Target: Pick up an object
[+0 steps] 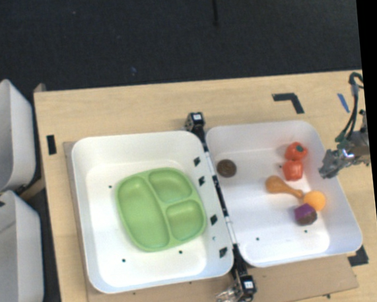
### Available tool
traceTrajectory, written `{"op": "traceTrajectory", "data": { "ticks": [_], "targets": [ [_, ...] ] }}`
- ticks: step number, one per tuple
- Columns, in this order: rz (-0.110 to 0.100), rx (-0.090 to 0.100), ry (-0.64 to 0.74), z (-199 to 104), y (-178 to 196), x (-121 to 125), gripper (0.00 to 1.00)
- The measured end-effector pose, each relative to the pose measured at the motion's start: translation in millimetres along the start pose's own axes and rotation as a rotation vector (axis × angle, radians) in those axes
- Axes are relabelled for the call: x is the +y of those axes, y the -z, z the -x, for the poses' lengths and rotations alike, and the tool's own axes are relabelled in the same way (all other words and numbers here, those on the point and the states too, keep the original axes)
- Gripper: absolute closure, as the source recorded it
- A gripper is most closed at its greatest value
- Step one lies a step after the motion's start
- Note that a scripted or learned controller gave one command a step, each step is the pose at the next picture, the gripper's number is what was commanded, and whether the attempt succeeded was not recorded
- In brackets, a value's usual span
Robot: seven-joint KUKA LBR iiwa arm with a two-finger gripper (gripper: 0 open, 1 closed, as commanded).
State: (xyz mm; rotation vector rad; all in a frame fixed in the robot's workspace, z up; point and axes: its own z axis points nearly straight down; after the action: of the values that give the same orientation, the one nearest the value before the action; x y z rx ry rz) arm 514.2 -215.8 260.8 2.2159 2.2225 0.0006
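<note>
From my remote seat: gripper (330,165) sits at right bin (240,138) edge near red pepper (295,150), closure impossible to tell, holding nothing visible; toys lie clustered there, so reach stays short.

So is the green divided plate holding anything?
Empty: all three compartments of the green plate show bare green; it lies flat in the left bin.

I count two white bins (86,190), one green divided plate (161,209), and six small toy foods (295,170) total.
</note>
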Motion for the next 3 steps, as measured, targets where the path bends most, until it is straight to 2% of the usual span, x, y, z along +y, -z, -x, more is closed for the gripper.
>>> {"op": "traceTrajectory", "data": {
  "ticks": [1,3],
  "targets": [
    [-0.001,0.002,0.002,-52.9,6.4,7.0,1.00],
    [-0.001,0.002,0.001,-140.0,-7.3,17.2,1.00]
  ]
}}
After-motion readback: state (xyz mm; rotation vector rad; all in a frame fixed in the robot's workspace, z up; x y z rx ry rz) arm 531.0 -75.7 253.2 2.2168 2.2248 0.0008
